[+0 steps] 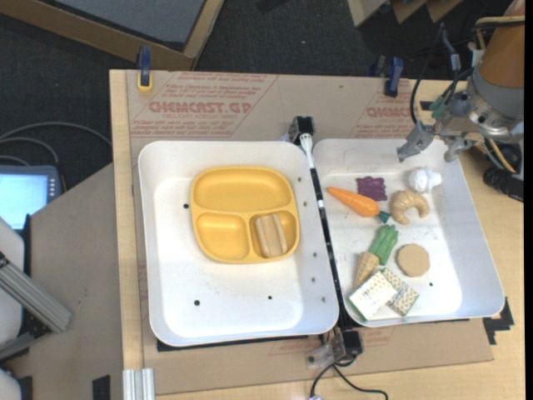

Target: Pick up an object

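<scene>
No object is lifted yet. The claw (435, 139) hangs open and unladen above the right bin's (475, 248) far edge; the carrot (353, 202) and croissant (410, 206) lie inside, grasp pending.

Left bin (166, 290): yellow divided plate (244, 213), bread slice (269, 234) lying in lower-right compartment.

Right bin (475, 248): carrot (353, 202), purple piece (371, 187), white item (423, 179), croissant (410, 206), green vegetable (384, 242), round cookie (412, 260), ice-cream cone (366, 267), two small packets (383, 294) at near edge.

Gripper (433, 140): above right bin's far corner, fingers apart, nothing between them.

Orange-banded arm (500, 65): entering from right.
</scene>
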`<action>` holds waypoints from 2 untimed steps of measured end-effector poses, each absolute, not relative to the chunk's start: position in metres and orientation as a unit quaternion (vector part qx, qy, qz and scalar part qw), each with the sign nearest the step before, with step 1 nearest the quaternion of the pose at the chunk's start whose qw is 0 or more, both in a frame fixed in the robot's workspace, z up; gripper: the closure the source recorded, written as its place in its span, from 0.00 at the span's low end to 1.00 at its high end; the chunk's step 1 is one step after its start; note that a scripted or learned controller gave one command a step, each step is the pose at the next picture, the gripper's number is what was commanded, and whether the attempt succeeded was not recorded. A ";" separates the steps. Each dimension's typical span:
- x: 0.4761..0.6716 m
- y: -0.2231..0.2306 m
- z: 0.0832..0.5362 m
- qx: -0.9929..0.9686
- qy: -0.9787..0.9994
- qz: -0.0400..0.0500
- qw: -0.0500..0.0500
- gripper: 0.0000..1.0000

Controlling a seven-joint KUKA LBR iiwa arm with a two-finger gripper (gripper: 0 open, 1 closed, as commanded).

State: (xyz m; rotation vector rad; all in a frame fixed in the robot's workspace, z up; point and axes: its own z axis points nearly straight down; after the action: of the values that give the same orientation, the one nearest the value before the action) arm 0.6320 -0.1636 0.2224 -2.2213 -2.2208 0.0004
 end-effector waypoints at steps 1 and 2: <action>0.612 -0.145 0.107 -0.707 -0.707 -0.006 -0.011 0.00; 0.673 -0.116 0.094 -0.706 -0.708 -0.002 -0.012 0.00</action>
State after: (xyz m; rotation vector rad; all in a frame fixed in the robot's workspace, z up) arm 0.6732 -0.1164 0.0941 -2.2361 -2.2407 -0.0055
